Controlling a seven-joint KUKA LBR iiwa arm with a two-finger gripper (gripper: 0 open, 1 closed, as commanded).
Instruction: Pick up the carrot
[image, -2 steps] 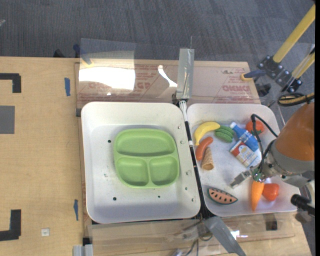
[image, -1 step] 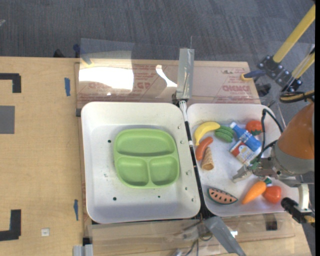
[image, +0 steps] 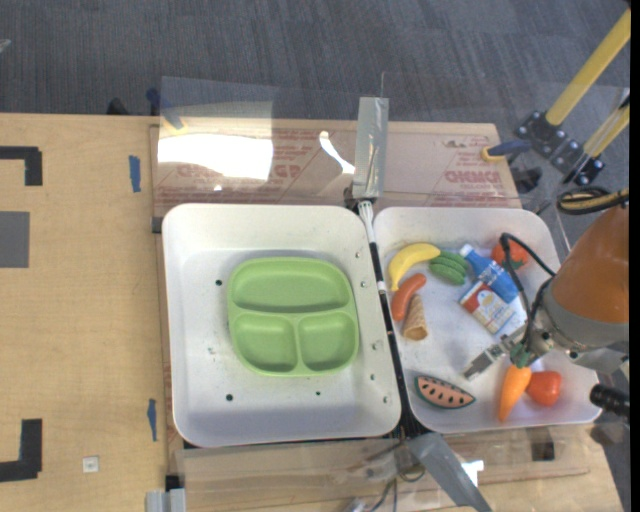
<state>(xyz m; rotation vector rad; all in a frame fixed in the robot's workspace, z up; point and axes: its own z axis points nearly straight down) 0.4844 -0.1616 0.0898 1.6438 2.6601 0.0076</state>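
Carrot (image: 511, 389) sits in the right bin (image: 452, 222), near that bin's front edge and toward its right end. Red tomato (image: 545, 387) touches the carrot's right side; watermelon slice (image: 444, 392) lies to the carrot's left, apart from it. Long axis runs near-vertical in view, slightly tilted: green top at the far end, tip pointing at the front rim.

Gripper (image: 505, 352) hangs right over the carrot's leafy end, so the body of the carrot lies on the bin-front side of the fingertips. Fingers look slightly parted, nothing clamped between them; carrot looks flat on the bin floor. My read: grasp point should shift down the axis toward mid-body, with the jaws closing across the axis, and the tomato crowds the right side.
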